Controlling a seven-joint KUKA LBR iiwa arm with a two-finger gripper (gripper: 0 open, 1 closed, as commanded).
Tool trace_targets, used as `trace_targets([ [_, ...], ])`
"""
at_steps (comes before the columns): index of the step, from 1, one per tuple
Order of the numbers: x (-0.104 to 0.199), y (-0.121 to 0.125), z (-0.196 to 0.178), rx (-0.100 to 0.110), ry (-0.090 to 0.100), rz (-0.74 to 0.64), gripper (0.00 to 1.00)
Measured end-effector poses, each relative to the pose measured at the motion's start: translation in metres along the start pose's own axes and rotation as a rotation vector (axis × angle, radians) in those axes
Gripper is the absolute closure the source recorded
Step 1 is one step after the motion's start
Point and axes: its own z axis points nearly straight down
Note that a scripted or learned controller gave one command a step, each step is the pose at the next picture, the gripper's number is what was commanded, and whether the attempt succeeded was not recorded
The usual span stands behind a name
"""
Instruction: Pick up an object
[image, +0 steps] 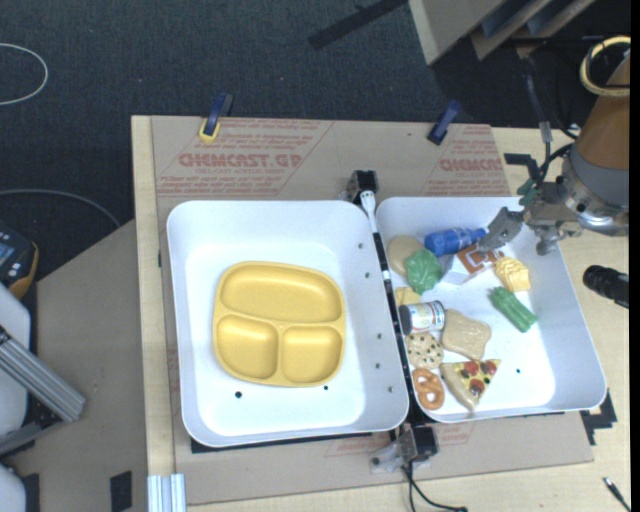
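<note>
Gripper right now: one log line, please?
gripper | over right bin far side | above blue bottle | nothing seen held

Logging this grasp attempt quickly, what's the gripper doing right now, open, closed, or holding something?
Gripper: over the right bin's far side by the blue bottle; open or closed cannot be told.

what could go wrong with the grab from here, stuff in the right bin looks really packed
The tool sits at the far edge of the right bin, where the blue bottle, a red-and-white packet and a yellow block crowd together. It may pinch two items or knock one aside. Being close to the bin's far wall, it may also bump the rim.
</note>
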Motion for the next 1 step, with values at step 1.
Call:
trace_targets([
  [1, 0.0002, 0.0026, -0.008, -0.014, -0.003, -0.002, 0.0],
])
